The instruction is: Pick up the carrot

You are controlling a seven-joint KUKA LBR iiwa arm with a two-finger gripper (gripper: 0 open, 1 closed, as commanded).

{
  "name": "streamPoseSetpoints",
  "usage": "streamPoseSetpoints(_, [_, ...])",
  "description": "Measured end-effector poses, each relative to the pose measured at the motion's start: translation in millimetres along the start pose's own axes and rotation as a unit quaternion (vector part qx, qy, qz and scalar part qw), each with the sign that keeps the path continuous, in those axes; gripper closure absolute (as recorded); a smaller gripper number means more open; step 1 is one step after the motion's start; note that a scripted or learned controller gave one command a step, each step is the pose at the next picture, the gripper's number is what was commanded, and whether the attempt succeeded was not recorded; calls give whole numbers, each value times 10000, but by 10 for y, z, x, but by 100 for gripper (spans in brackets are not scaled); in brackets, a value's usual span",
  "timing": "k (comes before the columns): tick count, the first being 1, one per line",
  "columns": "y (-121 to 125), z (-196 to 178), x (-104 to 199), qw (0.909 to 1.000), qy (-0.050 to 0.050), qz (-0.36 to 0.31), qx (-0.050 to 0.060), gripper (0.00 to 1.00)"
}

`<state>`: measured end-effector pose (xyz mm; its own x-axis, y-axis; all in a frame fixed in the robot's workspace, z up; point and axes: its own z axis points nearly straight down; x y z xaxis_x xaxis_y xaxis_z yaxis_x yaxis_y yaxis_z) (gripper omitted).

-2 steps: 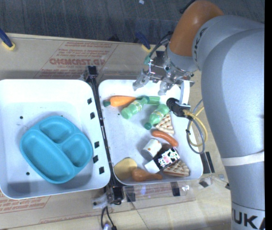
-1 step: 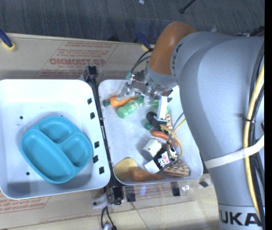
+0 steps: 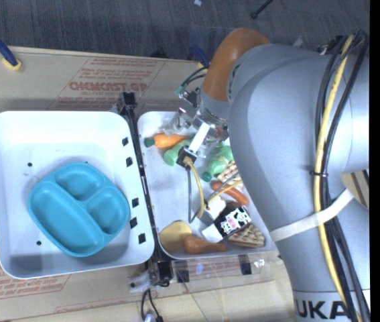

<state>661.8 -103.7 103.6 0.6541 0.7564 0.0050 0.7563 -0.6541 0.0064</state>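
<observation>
The carrot [image 3: 167, 140] is a small orange piece with a green end, lying near the far left corner of the right bin [image 3: 176, 200]. My gripper [image 3: 187, 115] hangs over the far end of that bin, just right of and above the carrot. The grey arm covers most of the bin's right side.
The left bin [image 3: 15, 146] holds a blue divided plate [image 3: 77, 208]. The right bin also holds green toy pieces [image 3: 218, 159], a waffle [image 3: 247, 237], a black-and-white box [image 3: 230, 221], an orange stick [image 3: 234, 195] and a tan rounded piece [image 3: 175, 234]. A black divider [image 3: 139, 173] runs between the bins.
</observation>
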Motion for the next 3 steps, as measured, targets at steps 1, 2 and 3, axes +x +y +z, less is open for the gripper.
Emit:
streamPoseSetpoints(1, [-333,118,-317,9824,-66,1862,88,0])
streamPoseSetpoints(2, [-344,18,-303,9831,-69,1823,136,100])
streamPoseSetpoints(3, [-1096,-910,-142,9618,-55,2735,55,100])
